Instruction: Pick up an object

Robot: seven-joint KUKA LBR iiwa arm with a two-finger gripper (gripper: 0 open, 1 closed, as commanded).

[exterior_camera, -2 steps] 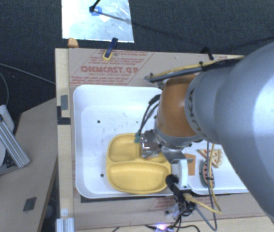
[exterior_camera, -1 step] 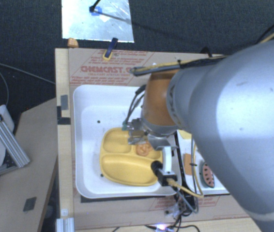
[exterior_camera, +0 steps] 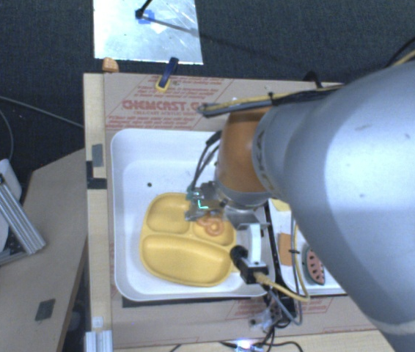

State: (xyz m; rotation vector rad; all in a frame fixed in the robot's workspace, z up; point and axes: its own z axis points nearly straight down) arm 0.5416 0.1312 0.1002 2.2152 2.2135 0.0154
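We judged the pick not yet done: the yellow divided tray [exterior_camera: 182, 244] lay flat on the floor of the left bin [exterior_camera: 138, 156], nothing lifted. The gripper [exterior_camera: 206, 210] was down low over the tray's upper-right compartments, the tray spreading below and to the left of it. Whether it was open, closed or clamped on anything we couldn't tell (wrist and orange band hid it). A small orange ring-shaped thing [exterior_camera: 211, 228] sat just below the gripper. Left to do: grasp, lift clear.
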